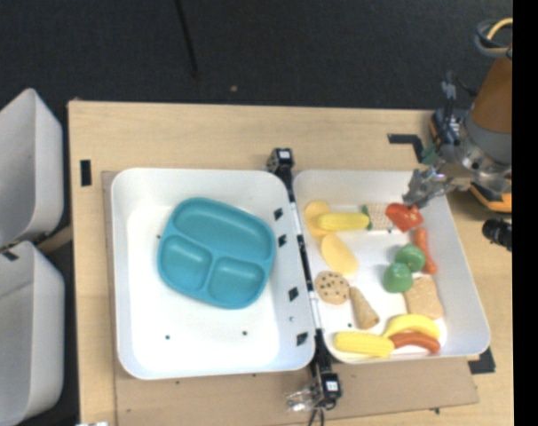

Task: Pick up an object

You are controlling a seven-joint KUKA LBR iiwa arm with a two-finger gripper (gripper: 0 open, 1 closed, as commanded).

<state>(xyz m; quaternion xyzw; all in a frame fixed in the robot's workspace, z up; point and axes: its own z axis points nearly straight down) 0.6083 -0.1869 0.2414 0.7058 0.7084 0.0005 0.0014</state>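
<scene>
The gripper [426, 183] hangs at the right bin's [469, 278] one o'clock corner, just above a red pepper [403, 216] whose long axis runs ten to four (finger spread: cannot tell). A corn cob [343, 223] lies at its nine o'clock, green pieces [404, 268] at six; the blue plate [217, 252] sits in the left bin [136, 327]

My bench [91, 140]: pale wood top, flat. Resting directly on it: two shallow white bins, side by side and touching along the middle. Left bin [127, 327]; right bin [469, 313]. Small black markers sit near the bench corners.
</scene>
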